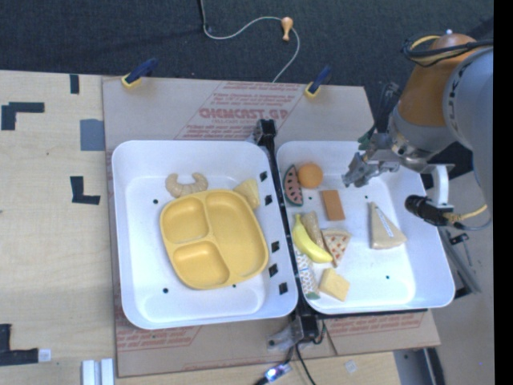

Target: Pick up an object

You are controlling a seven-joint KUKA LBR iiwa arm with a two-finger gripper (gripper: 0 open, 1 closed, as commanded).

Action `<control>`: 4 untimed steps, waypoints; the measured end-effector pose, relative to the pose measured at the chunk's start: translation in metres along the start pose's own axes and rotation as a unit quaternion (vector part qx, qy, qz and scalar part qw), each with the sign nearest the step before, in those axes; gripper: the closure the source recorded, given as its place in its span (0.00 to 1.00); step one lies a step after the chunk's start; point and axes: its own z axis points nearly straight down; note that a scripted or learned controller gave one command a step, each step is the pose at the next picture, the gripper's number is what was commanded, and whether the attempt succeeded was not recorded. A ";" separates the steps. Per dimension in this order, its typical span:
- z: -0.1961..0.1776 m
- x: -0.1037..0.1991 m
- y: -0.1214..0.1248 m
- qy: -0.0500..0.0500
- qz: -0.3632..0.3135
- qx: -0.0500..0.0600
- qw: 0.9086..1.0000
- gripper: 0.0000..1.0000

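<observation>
The gripper [357, 175] hangs over the right bin [417, 291], and I cannot tell its grip state. The toy orange [311, 175] sits close beside it, touching the watermelon slice [292, 186]. A grab there may slip and nudge both.

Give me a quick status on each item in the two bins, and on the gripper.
Gripper: above the right bin's far side, nothing seen between its fingers.
Yellow tray: flat in the left bin, compartments bare.
Banana: lying in the right bin.
Watermelon slice: by the divider.
Orange: beside the slice.
Brown block: lying flat.
Pale wedge: lying apart from the rest.
</observation>
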 end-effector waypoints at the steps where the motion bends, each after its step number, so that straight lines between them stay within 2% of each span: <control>1: -0.051 0.011 0.003 0.000 -0.001 0.000 1.000 1.00; 2: -0.062 0.012 0.003 0.001 0.000 0.002 1.000 1.00; 4: -0.052 0.105 -0.052 0.001 -0.001 0.004 1.000 1.00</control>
